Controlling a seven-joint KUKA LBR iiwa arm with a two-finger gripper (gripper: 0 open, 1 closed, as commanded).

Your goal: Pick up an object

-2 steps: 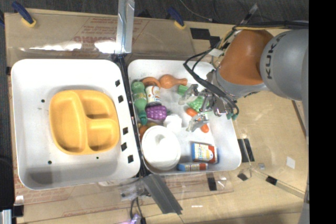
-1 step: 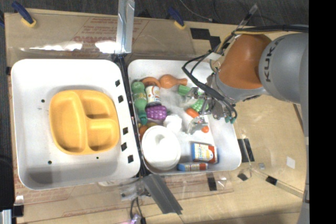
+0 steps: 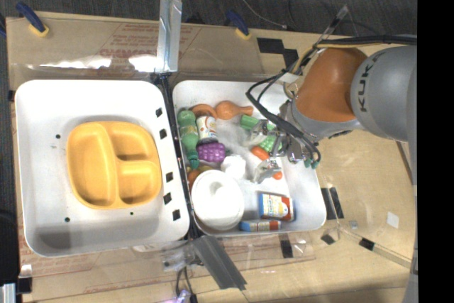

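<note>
Camera view showed the gripper (image 3: 273, 156) low in the right bin (image 3: 305, 206) among toys beside a white bowl (image 3: 217, 199), its grip state impossible to tell.

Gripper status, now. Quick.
Gripper: down in the right bin among the items, but whether it is open, closed or holding anything cannot be told from this view.

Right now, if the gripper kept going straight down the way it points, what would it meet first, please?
Likely the small metallic object on the right bin's floor, directly under the gripper; the orange piece lies beside it. Depth is hard to judge from this slanted view.
</note>
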